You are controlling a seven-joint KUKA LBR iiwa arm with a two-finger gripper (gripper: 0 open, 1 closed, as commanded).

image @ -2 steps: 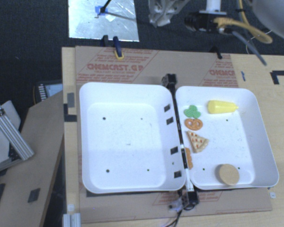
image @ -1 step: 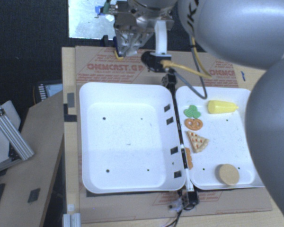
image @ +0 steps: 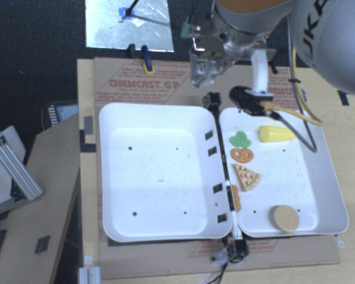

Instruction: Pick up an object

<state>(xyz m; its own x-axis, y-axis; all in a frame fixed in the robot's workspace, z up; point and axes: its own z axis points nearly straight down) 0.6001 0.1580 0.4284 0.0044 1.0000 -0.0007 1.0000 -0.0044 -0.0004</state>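
The right bin (image: 319,176) holds several small toy foods. A green leafy piece (image: 241,139), a round orange slice (image: 242,155) and a pizza wedge (image: 247,177) lie in a column near its left wall. A yellow piece (image: 276,134) rests at the far side, a tan round disc (image: 284,218) near the front. A small orange piece (image: 235,199) lies against the divider. My gripper (image: 205,78) hangs high above the far edge, over the gap between the two bins, apart from every object. I see nothing in it.
The left bin (image: 112,158) sits beside the right one on a cardboard sheet (image: 136,81). A blue clip (image: 147,58) stands at the cardboard's back edge. A foil sheet (image: 127,16) lies behind. An aluminium rail (image: 12,164) slants at the far left.
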